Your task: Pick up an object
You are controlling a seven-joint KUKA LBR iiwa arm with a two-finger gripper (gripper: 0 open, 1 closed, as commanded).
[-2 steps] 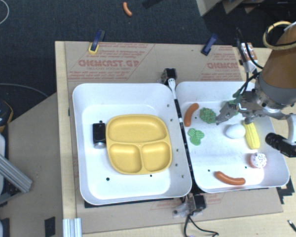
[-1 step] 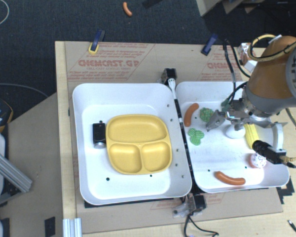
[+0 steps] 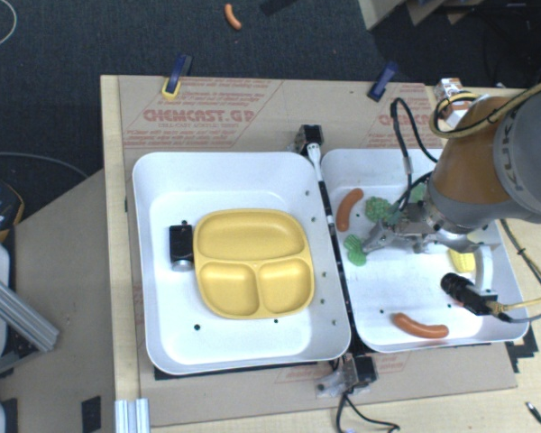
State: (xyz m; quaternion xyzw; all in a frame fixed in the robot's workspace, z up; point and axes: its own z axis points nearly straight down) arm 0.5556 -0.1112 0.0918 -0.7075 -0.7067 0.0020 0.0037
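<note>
The right bin (image 3: 370,162) holds an orange sausage (image 3: 347,207) at its upper left and a second sausage (image 3: 421,326) near the front wall. A green leafy piece (image 3: 377,208) lies beside the first sausage, and a smaller green piece (image 3: 354,250) lies below it. A yellow item (image 3: 463,262) is partly hidden under the arm. My gripper (image 3: 380,234) reaches in from the right, low over the bin floor. Its tip is between the two green pieces and close to the smaller one.
The left bin (image 3: 158,183) carries a yellow divided tray (image 3: 252,262) with a small black block (image 3: 180,244) at its left side. A black connector with cable (image 3: 463,293) hangs off the arm over the right bin's front right. Clamps sit on the board's far edge.
</note>
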